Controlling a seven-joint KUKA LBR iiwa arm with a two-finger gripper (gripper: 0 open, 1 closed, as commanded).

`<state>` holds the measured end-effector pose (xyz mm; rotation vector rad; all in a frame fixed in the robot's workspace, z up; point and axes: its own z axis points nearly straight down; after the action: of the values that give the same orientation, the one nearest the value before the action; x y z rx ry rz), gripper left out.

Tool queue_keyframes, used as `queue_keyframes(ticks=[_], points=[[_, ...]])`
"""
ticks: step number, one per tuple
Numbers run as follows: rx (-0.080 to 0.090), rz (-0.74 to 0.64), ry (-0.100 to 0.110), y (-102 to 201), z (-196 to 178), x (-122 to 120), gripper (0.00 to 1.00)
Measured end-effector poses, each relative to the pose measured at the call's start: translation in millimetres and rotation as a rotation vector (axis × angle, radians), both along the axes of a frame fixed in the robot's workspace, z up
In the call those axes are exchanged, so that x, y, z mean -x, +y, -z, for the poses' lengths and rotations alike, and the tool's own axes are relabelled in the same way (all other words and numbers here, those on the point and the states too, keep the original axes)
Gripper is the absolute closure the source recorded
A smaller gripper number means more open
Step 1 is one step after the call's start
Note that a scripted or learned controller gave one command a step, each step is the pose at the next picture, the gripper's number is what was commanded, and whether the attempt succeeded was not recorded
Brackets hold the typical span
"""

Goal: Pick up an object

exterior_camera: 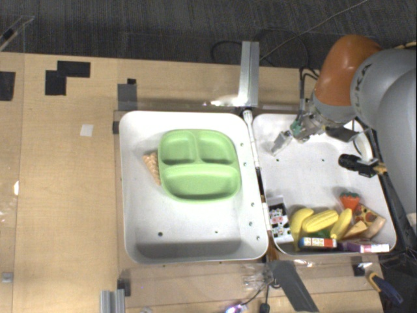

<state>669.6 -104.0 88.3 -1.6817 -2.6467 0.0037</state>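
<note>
Leftward, the left bin (133, 194) held a green divided plate (197, 163) lying flat near its middle, with a tan, grainy thing (151, 167) tucked just under the plate's left edge; nothing there was being worked on. Across the shared wall, the right bin (313, 175) kept its clutter in the near corner: a small black-and-white card or box (278, 215) by the left wall, then a bunch of yellow bananas (320, 222), with markers or pens (342, 244) lying along the near rim and a mix of orange and tan toy pieces (361, 215) to their right, all touching or close together. The step in hand looked like the approach, before any grasp: the gripper (281, 141) hung over the bare far-left part of the right bin, well apart from that pile, and nothing sat between its fingers. Whether the claw was spread or closed could not be told at that size and angle. The arm came in from the right, its orange band (339, 67) above the wrist and the grey links beyond, the wrist angled down and leftward toward the bin floor. By my reading, the next move called for carrying the gripper toward the near corner and lowering onto one piece, the bananas being the roomiest target.
</note>
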Motion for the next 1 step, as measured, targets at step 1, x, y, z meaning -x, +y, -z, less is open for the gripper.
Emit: queue_keyframes(ticks=[1], points=[[0.001,0.074,-0.01,-12.0,-34.9,-1.3,0.0]])
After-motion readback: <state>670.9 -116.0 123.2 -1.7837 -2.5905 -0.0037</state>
